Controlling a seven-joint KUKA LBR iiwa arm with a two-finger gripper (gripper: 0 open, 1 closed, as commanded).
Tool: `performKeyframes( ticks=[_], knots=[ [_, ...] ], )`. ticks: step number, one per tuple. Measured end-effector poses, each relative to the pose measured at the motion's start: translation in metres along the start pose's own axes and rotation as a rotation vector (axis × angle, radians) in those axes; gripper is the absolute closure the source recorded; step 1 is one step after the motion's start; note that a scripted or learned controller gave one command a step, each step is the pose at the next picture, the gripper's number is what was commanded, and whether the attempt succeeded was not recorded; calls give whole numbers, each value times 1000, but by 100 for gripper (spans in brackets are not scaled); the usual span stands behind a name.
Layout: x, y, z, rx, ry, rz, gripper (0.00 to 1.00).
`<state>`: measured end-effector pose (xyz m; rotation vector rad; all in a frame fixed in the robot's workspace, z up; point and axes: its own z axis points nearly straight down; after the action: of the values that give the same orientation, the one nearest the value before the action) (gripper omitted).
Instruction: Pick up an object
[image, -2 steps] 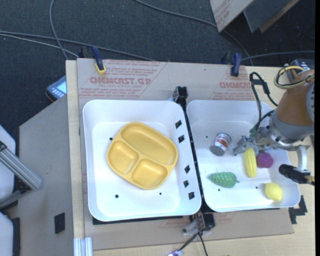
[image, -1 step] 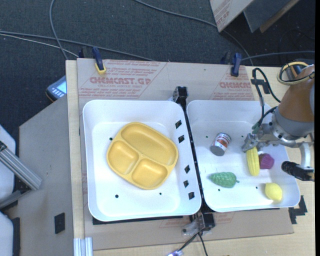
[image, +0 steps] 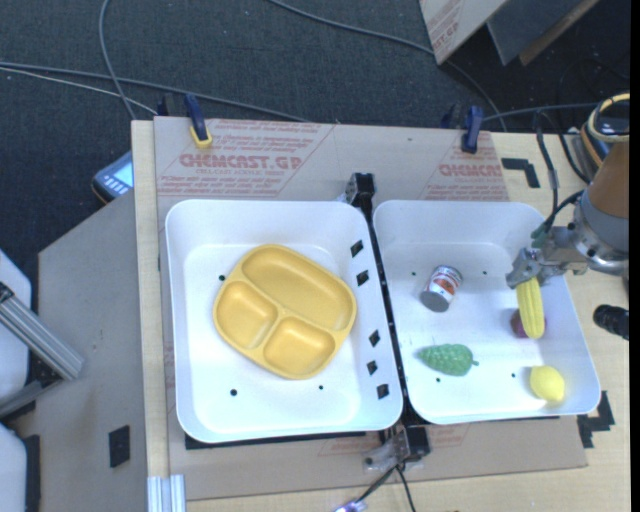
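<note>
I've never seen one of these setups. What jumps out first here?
The big yellow plastic divided plate lying alone in the left white bin. In the right white bin, the gripper sits over a yellow corn cob, near a small tin can, a green bumpy fruit and a yellow lemon.

1 fixed camera above bench (image: 250, 140), slanted down, both bins framed.

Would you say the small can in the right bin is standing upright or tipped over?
Tipped over: the can lies on its side, its round end facing the camera.
</note>
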<state>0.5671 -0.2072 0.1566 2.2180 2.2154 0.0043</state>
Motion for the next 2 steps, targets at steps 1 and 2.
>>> performKeyframes(
  ticks=[1, 2],
  knots=[
    [1, 1, -44, 0, 1, -2, 100],
    [3, 12, -95, 0, 0, -3, 100]
  ],
)
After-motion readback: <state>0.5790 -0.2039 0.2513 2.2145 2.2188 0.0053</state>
